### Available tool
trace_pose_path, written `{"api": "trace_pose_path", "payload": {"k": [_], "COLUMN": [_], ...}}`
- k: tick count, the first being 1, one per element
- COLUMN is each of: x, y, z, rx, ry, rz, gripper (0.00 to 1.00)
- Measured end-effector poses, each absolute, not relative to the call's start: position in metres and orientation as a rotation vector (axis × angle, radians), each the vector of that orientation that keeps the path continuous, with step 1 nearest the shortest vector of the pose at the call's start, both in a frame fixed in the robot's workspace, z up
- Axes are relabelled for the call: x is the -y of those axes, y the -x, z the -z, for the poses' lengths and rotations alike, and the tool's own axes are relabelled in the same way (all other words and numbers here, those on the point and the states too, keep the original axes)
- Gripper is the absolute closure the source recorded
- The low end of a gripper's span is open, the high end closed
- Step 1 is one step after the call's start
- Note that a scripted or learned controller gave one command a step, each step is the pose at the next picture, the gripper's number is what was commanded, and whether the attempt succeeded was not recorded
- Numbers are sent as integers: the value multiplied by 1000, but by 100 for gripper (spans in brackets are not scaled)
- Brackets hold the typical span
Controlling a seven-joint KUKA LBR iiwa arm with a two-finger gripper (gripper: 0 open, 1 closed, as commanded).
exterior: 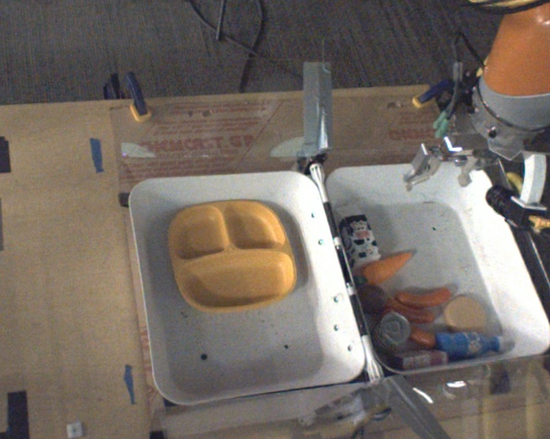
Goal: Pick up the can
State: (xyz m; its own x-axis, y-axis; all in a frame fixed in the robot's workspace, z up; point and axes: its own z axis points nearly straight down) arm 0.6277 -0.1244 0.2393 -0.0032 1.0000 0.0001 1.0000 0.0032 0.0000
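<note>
- Gripper (437,160) is hanging over the right bin's (502,245) back edge, fingers looking spread apart, gripping nothing.
- Can (393,331) is sitting well below them, among carrots (386,269).

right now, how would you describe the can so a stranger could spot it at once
Start at the right bin, the one nearest the arm. Follow its left wall toward the near edge to the heap of items there. The can is the round grey metal one showing its circular end, just left of the orange pieces.
</note>
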Motion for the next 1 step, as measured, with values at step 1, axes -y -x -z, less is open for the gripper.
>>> {"api": "trace_pose_path", "payload": {"k": [1], "x": [137], "y": [-669], "z": [-87], "rx": [2224], "ry": [2227], "rz": [5], "gripper": [0]}}
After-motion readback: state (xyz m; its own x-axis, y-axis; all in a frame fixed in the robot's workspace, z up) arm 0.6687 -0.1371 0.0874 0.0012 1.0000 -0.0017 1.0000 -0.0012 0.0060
